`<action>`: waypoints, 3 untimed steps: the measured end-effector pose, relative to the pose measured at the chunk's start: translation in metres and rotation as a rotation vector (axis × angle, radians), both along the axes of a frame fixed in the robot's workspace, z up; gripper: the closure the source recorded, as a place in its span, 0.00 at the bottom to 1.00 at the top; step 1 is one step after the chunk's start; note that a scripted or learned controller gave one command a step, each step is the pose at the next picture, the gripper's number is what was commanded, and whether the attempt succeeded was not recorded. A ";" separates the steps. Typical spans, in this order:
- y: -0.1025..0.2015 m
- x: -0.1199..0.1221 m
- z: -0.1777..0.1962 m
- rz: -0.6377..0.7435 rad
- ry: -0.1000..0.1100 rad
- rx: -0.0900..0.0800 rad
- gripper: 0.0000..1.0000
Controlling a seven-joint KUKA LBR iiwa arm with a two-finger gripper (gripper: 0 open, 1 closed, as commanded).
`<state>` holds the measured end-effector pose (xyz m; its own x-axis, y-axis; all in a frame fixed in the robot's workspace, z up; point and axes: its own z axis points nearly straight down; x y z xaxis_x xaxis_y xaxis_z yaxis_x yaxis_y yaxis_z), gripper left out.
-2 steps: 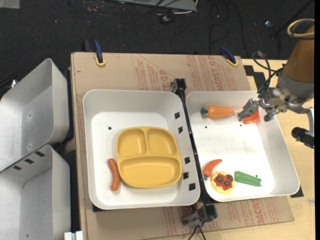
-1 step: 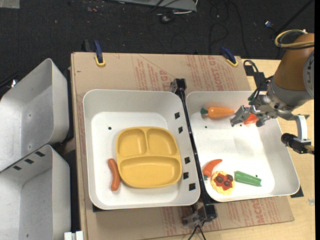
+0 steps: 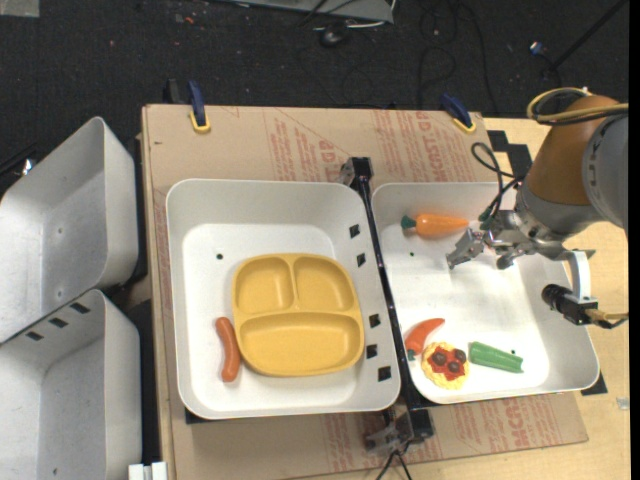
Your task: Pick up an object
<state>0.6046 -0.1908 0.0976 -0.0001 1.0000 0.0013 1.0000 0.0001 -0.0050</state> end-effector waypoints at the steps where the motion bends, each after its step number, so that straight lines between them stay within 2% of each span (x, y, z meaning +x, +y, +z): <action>1: 0.000 0.002 0.014 0.001 -0.008 -0.003 1.00; 2: -0.005 0.009 0.060 0.003 -0.012 -0.004 1.00; 3: -0.007 0.002 0.107 0.000 -0.011 -0.004 1.00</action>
